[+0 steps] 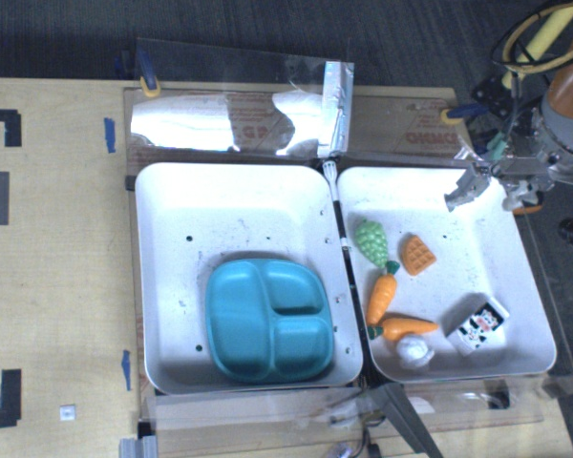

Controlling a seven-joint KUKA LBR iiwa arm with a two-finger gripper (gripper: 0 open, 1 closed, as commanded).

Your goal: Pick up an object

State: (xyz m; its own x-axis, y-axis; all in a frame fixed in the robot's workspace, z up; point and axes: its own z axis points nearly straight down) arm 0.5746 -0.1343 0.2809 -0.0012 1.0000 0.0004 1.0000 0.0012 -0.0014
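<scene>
In the left bin (162, 198) you see a teal divided tray (267, 320) sitting low in the frame. Move right into the right bin (530, 284): a green knobbly toy (371, 241) lies just above a carrot (382, 297), whose long axis runs near vertical, green tip up. A waffle piece (417, 254) sits beside them. A second carrot (408, 327) lies horizontal above a white ball (413, 350). A small milk carton (480, 323) tilts at lower right. The gripper (492, 187) hangs at upper right with fingers spread, grasping nothing.
</scene>
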